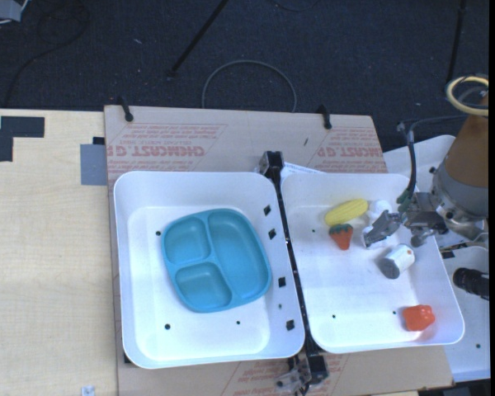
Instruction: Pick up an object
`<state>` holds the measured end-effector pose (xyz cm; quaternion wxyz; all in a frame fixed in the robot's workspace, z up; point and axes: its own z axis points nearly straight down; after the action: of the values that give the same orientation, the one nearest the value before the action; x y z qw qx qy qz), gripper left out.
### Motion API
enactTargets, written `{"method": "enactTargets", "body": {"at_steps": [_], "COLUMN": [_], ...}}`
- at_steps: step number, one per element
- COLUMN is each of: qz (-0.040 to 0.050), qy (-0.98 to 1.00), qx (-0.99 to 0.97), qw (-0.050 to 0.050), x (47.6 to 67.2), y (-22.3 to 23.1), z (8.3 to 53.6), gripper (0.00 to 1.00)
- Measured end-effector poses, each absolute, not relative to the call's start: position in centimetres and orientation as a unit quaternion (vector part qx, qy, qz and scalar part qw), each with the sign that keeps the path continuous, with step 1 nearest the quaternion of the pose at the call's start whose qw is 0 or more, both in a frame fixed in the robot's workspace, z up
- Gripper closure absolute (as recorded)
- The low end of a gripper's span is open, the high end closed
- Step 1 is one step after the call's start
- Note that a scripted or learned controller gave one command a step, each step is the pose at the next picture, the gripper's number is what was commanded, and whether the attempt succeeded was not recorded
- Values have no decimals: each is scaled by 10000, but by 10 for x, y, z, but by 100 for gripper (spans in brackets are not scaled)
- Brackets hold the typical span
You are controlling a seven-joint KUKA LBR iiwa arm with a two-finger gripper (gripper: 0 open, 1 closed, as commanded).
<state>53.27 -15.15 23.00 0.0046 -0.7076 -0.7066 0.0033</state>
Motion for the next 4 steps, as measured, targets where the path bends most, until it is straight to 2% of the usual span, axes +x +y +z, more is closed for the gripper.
{"method": "enactTargets", "body": {"at_steps": [1, 3, 4], "qz": [6, 24, 4], "qy": [-7070, -7070, -7066], "qx": [-7072, -7072, -7076], "qw": [5, 45, 9], "x": [535, 526, 526], "y": [-152, -139, -138], "z": [235, 126, 87], "gripper": [0, 0, 0]}}
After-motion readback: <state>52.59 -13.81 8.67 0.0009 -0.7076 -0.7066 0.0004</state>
